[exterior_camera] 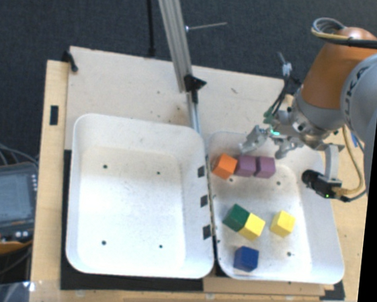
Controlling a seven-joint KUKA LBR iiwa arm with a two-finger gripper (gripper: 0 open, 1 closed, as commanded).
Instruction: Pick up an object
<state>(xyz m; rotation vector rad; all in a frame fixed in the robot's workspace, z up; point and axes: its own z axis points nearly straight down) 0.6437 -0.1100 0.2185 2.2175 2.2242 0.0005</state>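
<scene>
1. In the camera view, the grey arm (340,69) with its orange band is reaching in from the right and hanging over the far end of the right bin (319,253).
2. The gripper (268,144) is hovering just above and behind a row of three blocks, and its two fingers are standing apart with nothing between them.
3. That row is lying near the far wall of the right bin: an orange block (225,165) at the left end, then a purple block (247,165), then a second purple block (265,166), each touching its neighbour.
4. Nearer the camera, a green block (236,217) is touching a yellow block (253,226), a second yellow block (283,223) is sitting a little apart, and a blue block (246,258) is lying near the front rim.
5. The left bin (136,195) is sitting beside it, well apart from the gripper.
6. As I judge it, the step in hand is lining up over one block before descending.
7. Because the row is packed tight, a finger coming down between two blocks is likely to jam or push them; closing across the row's free front and back faces, or choosing an end block, looks safer.
8. Centring over a single block and descending straight should be keeping the neighbours from being nudged.
</scene>
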